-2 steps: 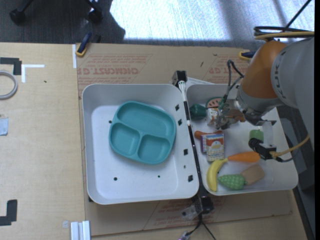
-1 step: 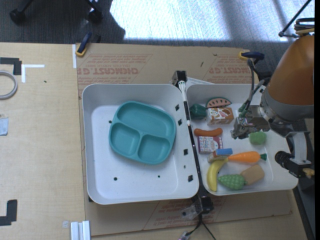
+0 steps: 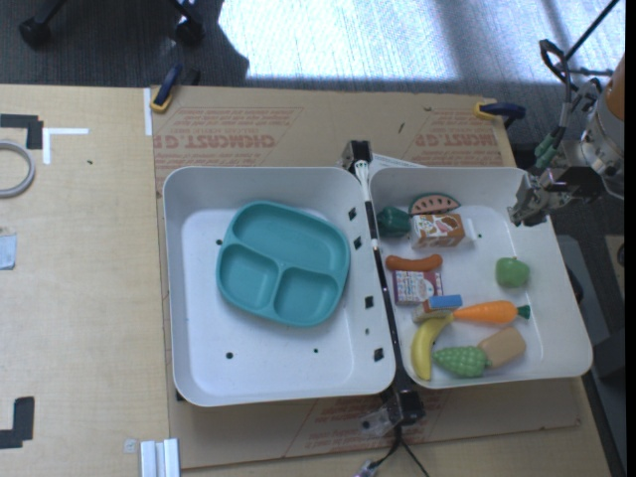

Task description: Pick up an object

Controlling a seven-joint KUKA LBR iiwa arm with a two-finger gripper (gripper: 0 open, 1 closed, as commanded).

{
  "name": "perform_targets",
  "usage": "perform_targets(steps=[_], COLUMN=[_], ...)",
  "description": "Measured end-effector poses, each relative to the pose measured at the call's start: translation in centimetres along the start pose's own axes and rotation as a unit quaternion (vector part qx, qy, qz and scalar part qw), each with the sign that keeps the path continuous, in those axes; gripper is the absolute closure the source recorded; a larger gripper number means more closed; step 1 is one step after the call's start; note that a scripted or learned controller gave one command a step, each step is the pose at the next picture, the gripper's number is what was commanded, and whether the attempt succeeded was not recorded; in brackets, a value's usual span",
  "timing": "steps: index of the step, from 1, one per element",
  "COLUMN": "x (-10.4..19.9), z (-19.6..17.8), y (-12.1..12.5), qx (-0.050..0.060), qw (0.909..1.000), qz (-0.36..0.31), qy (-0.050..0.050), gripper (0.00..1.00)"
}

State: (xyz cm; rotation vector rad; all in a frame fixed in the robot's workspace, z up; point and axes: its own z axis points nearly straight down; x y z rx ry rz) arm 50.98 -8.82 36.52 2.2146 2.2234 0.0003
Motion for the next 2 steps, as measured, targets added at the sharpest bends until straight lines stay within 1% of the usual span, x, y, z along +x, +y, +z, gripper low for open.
perform_targets(steps=[1, 2], x=[-5.2, -5.6], z=[-12.5, 1.4], y=[-3.1, -3.2], qx=[-0.002, 0.001], qw=[1.0, 1.0], qz=[0.001, 0.002], qy=[-0.001, 0.0], gripper=[1.0, 1.0])
